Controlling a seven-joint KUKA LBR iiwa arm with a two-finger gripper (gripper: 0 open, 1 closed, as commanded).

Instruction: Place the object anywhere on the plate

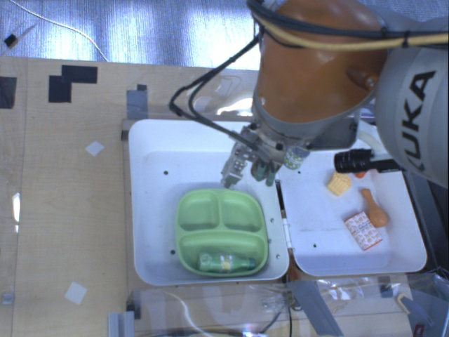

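- Camera view, looking down at a slant: two shallow white bins were seen side by side on the worktop, the left bin bearing a green plate with three compartments.
- A green bottle-like object was seen lying on its side in the plate's long near compartment, so the object was judged to be on the plate already.
- The gripper was seen above the plate's far edge, near the wall between the bins; its jaws appeared parted, and nothing was seen between them.
- A yellow piece, an orange piece and a red-and-white packet were seen in the right bin, well apart from the plate.
- For the step in hand, a straight lift clear of the plate was judged best, so that neither the rim nor the bottle would be nudged.
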